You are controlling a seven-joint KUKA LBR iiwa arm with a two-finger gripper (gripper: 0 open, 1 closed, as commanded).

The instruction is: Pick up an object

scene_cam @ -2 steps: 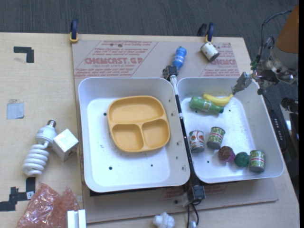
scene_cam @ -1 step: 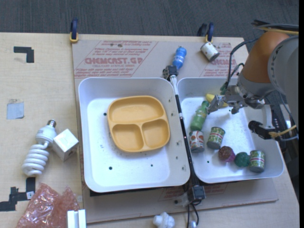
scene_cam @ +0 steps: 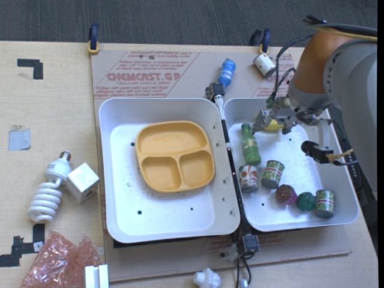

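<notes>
Two shallow white bins under watch, lying side by side on a printed cardboard sheet (scene_cam: 144,74). Finding in the left bin (scene_cam: 114,215) a yellow three-compartment plate (scene_cam: 175,156), lying flat around the middle.

Logging the right bin (scene_cam: 342,218) as crowded. Noting a green bottle (scene_cam: 249,144) lying beside the left wall, neck pointing far. Noting a left tin (scene_cam: 248,177) and a middle tin (scene_cam: 273,174) standing just near of it, close together. Counting along the near right part a purple ball (scene_cam: 285,194), a green ball (scene_cam: 306,201) and a right tin (scene_cam: 324,203), packed in a row.

Tracking the grey arm (scene_cam: 354,71) reaching in from the right, with the gripper (scene_cam: 273,120) hanging over the far part of the right bin, just right of the bottle's neck. Spotting a small yellow object (scene_cam: 275,125) directly at the gripper, close to the far wall. Failing to make out whether the gripper is open, closed, or clamping that yellow piece; too small and shadowed.

Recording on the bench left of the bins a spiral light bulb (scene_cam: 48,191) touching a white cube (scene_cam: 83,180), and a crinkled pink bag (scene_cam: 57,260) at the near left. Marking a blue bottle (scene_cam: 227,72) lying beyond the bins on the far side.
</notes>
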